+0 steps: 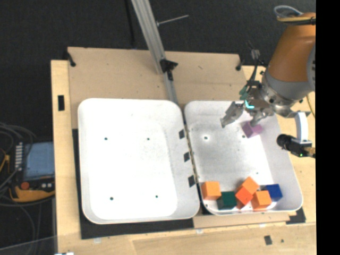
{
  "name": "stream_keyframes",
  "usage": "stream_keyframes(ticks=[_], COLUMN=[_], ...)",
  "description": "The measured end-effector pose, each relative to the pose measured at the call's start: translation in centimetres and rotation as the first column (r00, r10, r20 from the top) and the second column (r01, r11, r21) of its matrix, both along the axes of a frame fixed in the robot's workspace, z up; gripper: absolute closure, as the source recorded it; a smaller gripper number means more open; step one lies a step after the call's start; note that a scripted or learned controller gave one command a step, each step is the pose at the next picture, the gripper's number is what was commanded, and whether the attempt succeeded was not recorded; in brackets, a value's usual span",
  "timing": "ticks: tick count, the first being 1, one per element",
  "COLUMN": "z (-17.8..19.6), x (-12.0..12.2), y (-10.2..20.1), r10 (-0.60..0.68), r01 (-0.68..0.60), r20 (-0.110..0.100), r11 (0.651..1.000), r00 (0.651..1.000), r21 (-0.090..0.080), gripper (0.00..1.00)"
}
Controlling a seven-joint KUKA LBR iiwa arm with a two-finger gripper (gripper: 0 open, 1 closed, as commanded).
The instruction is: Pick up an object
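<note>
- The gripper (241, 117) hangs over the upper part of the right bin (223, 158), below the grey wrist and orange band of the arm (292, 52), which comes in from the right edge.
- One grey finger (230, 116) points down and to the left; whether the fingers are spread or closed cannot be told from this angle, and nothing is seen between them.
- A purple block (252, 128) lies just beside the gripper, to its lower right, on the bin floor near the bin's upper right corner; whether it touches the gripper cannot be told.
- Along the near edge of the right bin sits a cluster of blocks: an orange block (211, 189) at the left, a dark green block (228, 200) next to it, two more orange blocks (246, 191) touching each other, and a blue block (273, 192) at the right end.
- The left bin (133, 158) lies alongside, its inner edge meeting the right bin's.
- Both bins rest on a wooden bench (212, 68), from whose far side a slanted metal rail (151, 31) rises.
</note>
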State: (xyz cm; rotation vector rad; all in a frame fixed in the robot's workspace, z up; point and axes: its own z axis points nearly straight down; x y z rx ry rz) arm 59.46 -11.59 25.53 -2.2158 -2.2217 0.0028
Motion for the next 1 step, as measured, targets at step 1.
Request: stream_keyframes(ticks=[1], z=[0.23], x=[0.08], y=[0.00], r10=[-0.001], r01=[0.001], r20=[0.005], r11=[1.000], r00=[1.000], r21=[0.000], gripper=[0.00])
